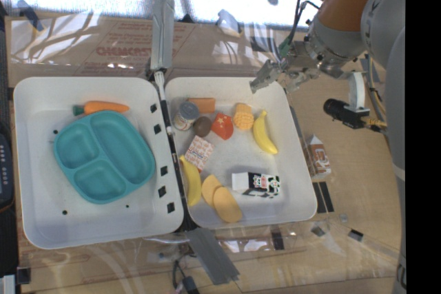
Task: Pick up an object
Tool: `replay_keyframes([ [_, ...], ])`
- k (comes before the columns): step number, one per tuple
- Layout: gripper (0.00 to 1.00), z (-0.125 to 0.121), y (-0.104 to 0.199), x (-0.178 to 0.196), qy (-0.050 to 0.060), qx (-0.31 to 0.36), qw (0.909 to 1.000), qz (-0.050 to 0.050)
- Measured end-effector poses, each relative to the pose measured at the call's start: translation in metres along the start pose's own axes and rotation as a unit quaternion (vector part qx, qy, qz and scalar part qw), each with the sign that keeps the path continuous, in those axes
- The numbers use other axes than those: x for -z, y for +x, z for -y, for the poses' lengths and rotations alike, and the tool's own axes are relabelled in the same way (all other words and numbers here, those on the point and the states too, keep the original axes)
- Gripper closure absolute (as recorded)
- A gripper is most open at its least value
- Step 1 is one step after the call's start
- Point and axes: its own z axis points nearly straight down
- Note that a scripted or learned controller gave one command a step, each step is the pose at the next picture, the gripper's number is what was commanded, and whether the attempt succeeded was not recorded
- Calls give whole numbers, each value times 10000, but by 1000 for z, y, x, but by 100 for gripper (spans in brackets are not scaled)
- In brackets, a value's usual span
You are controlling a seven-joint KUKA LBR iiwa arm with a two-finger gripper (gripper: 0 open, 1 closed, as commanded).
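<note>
Here, in the camera view, we see the gripper (pixel 265 79) up over the top right corner of the right bin (pixel 298 148). It is high above the toys. We cannot tell how its tip is set, and we see nothing in it.

The closest toy is the yellow banana (pixel 264 133). It lies just below the gripper, a bit nearer to us, by the bin's right wall. Its long side runs from top to bottom with a small lean, and it curves like a smile turned sideways. It looks smooth and plump.

Beside it, to the left, sit a bumpy orange corn piece (pixel 242 116) and a red strawberry (pixel 222 126). We think the arm must drop down to reach the banana.
</note>
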Motion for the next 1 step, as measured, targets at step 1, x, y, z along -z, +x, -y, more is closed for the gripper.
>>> replay_keyframes([
  [1, 0, 16, -8, -133, 59, -110, 9999, -16],
])
